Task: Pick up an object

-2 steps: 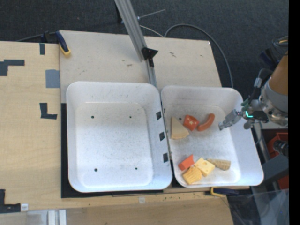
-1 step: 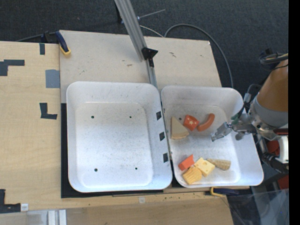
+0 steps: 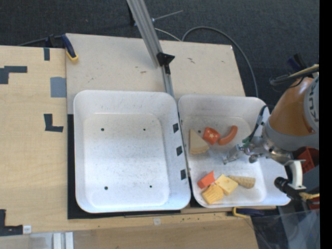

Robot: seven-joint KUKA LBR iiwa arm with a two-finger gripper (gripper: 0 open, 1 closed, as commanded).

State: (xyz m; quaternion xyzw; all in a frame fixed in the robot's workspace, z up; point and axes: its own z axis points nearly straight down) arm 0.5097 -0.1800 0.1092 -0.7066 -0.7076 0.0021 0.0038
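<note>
The right bin (image 3: 249,108) holds several toy food pieces. A tan bread slice (image 3: 197,144), a red tomato-like piece (image 3: 210,135) and an orange-red sausage (image 3: 229,135) lie in its upper middle. Near its front edge sit an orange wedge (image 3: 206,179), a yellow cheese block (image 3: 227,183), a ridged yellow cracker (image 3: 212,194) and a tan cone-shaped piece (image 3: 244,181). My gripper (image 3: 237,155) hangs low over the bare middle of this bin, just below the sausage and above the cheese. Nothing shows in its grasp.
The left bin (image 3: 124,149) stands beside the right one, with a dividing rim (image 3: 179,149) between them. A slanted metal pole (image 3: 148,27) rises behind the bins. The orange wrist band and arm (image 3: 293,113) cover the right bin's right wall.
</note>
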